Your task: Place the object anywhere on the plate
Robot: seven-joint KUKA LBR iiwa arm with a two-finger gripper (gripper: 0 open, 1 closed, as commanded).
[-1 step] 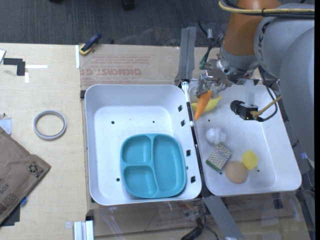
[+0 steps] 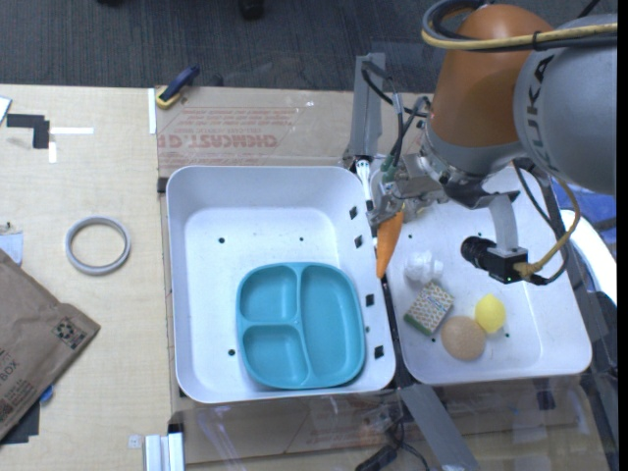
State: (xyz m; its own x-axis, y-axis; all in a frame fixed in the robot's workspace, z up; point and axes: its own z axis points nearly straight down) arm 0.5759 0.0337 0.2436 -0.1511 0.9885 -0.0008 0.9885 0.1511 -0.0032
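A teal divided plate (image 2: pixel 297 326) lies in the front half of the left white bin (image 2: pixel 201 253). An orange carrot-shaped object (image 2: pixel 387 242) hangs point-down over the wall between the two bins, just right of the plate's far corner. My gripper (image 2: pixel 392 207) is directly above it, shut on its upper end, with the grey and orange arm (image 2: pixel 491 77) reaching in from the right. Nothing lies on the plate.
The right bin (image 2: pixel 554 346) holds a small white lump (image 2: pixel 420 266), a patterned green block (image 2: pixel 429 308), a yellow ball (image 2: pixel 490 312) and a tan round object (image 2: pixel 462 339). A tape ring (image 2: pixel 97 244) and a cardboard box (image 2: pixel 29 337) lie on the bench at left.
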